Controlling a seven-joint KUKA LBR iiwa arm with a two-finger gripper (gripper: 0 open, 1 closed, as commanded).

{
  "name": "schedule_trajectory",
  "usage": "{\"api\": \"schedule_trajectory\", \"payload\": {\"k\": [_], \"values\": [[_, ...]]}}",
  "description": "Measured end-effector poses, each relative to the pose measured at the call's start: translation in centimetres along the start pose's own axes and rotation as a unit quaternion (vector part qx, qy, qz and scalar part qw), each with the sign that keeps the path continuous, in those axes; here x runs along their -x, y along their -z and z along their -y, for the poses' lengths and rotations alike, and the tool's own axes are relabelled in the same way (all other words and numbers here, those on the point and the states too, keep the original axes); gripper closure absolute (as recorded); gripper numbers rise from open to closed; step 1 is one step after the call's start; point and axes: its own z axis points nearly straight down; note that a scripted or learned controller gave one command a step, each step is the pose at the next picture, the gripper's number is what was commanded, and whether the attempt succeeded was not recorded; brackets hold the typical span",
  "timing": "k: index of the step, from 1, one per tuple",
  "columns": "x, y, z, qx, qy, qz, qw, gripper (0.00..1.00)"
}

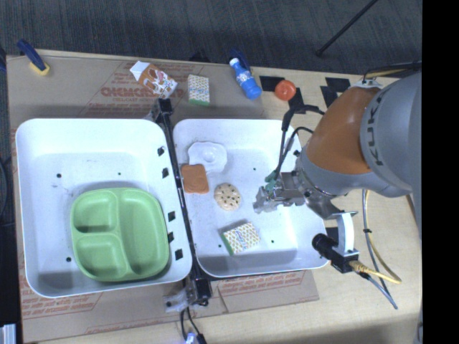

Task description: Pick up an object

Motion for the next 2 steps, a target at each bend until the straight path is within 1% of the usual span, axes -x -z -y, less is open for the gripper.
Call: {"api": "schedule_trajectory", "payload": {"k": [1,2], "values": [[2.9,0.4,1.0,0.001,-0.001,0.000,1.0000,1.00],[5.7,1.0,-8.3,0.000,0.000,0.000,1.0000,1.00]]}}
